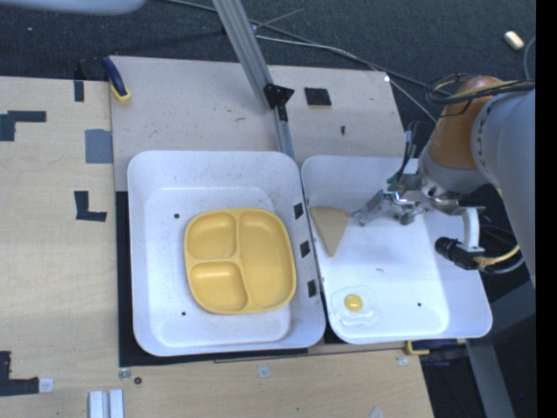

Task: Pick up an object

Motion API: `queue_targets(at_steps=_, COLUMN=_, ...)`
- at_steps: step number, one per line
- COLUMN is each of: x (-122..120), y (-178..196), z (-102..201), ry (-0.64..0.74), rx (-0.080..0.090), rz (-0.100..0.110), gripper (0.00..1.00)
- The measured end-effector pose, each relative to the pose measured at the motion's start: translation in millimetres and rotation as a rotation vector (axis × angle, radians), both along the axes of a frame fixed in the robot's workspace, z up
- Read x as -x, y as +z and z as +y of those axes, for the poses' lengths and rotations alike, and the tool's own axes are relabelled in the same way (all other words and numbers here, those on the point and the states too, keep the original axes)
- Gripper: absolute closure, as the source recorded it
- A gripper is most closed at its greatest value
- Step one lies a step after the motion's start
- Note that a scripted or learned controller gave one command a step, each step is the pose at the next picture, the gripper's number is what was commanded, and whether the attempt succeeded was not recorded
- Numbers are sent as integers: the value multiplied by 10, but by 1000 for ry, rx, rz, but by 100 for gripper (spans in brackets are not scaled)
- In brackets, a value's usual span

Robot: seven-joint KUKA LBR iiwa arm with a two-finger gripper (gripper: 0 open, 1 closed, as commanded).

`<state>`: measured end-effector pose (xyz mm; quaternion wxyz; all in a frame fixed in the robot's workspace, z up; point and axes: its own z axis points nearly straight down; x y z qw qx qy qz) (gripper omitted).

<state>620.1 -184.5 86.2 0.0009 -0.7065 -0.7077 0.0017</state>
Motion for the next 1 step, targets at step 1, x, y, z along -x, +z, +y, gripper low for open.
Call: queue_targets(at_steps=1, x=-7, y=129, z=3, ry=1, rx=0, rz=-1, gripper=100)
